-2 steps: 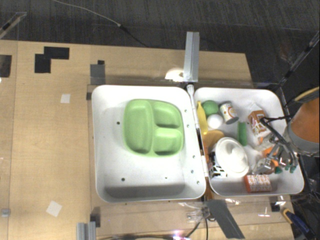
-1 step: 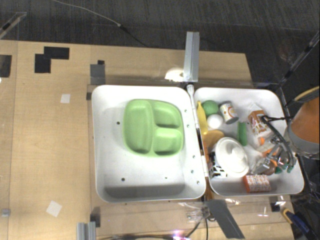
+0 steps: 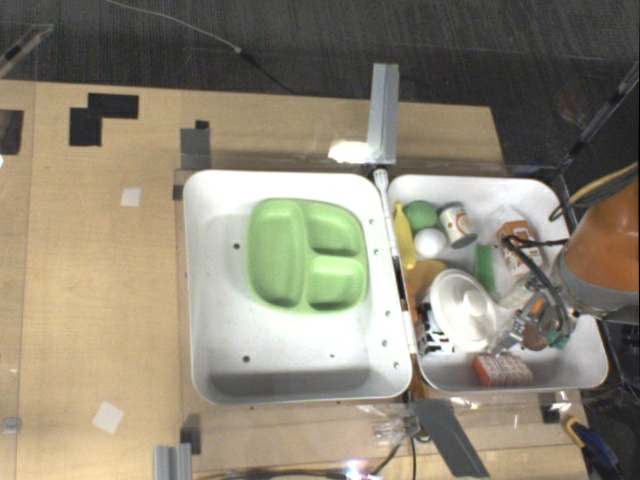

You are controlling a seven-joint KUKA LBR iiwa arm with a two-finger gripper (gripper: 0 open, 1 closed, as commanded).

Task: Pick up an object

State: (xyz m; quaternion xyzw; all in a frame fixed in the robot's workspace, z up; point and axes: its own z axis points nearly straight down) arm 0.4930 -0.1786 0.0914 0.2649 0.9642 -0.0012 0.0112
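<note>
The right bin point(image 3: 590, 373) holds a clutter of objects. A white bowl point(image 3: 462, 303) lies in its middle, with a reddish-brown block point(image 3: 503, 370) near the front wall. At the back are a green ball point(image 3: 420, 214), a white ball point(image 3: 430, 241), a small can point(image 3: 457, 224) and a yellow piece point(image 3: 403, 233) along the left wall. A green stick point(image 3: 484, 265) lies beside the bowl. My gripper point(image 3: 533, 323) is low over the bin's right side, just right of the bowl and above the block. The orange-banded wrist point(image 3: 600, 248) hides what lies behind it.
The left bin point(image 3: 220, 368) holds a green divided tray point(image 3: 305, 253). A clear wrapper with orange print point(image 3: 520, 240) lies at the right bin's back right. A black-and-white item point(image 3: 432, 340) sits at that bin's front left. A metal post point(image 3: 384, 113) stands behind the bins.
</note>
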